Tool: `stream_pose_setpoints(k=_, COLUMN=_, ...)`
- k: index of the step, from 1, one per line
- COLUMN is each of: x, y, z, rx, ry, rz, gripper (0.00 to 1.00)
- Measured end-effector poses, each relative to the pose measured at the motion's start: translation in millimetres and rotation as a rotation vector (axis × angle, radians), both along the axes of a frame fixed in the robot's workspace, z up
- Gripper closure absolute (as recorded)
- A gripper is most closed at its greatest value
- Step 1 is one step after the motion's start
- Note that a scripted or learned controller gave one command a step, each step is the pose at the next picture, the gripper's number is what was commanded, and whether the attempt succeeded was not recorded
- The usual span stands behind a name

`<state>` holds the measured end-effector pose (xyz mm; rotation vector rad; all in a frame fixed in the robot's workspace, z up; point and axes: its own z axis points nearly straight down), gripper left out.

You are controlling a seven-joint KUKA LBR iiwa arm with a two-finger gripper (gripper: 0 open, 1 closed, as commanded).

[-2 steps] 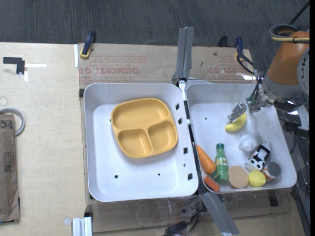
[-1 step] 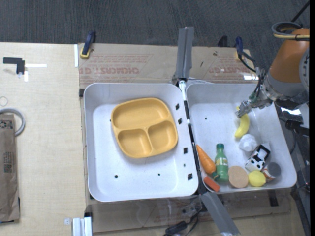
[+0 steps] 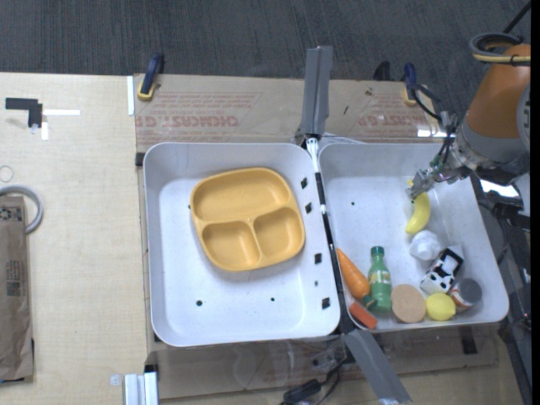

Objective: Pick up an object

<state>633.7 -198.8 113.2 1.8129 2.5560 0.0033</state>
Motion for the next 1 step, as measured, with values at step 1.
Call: stream_pose_setpoints(k=1, x=25.8, y=96.0, z=84.0, rx=0.002, ry=0.006, rz=-0.016, gripper=1.00)
